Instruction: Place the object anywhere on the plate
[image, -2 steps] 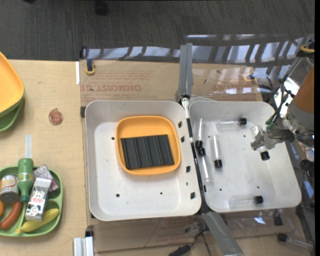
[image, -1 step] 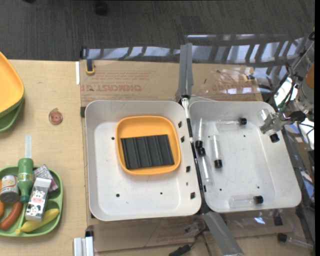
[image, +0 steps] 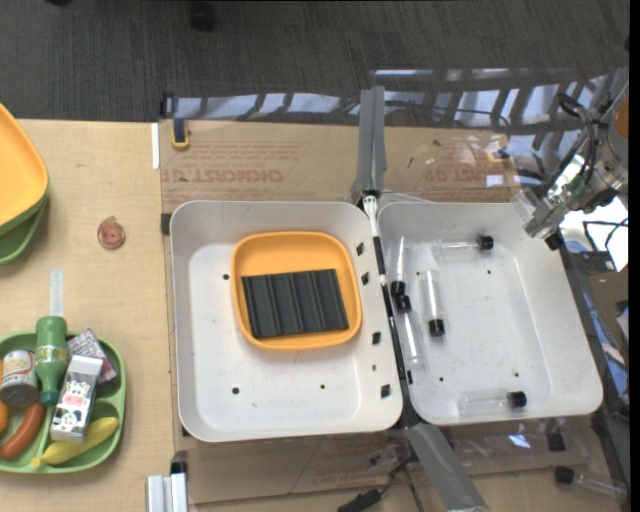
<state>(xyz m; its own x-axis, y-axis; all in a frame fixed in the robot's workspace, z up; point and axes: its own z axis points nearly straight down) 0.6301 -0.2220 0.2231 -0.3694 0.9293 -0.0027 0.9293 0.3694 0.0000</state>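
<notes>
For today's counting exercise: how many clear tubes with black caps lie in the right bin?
4: one near the back, two along the left side, one at the front.

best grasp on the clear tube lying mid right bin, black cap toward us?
Probably mid-barrel on the clear tube, coming straight down with the tool's closing direction across the bin's width. The tube lies flat and nearly lengthwise front to back, with its black cap at the near end, so the bare long sides are the free faces. Another tube lies apart toward the left wall of the right bin, so favour the barrel's middle.
</notes>
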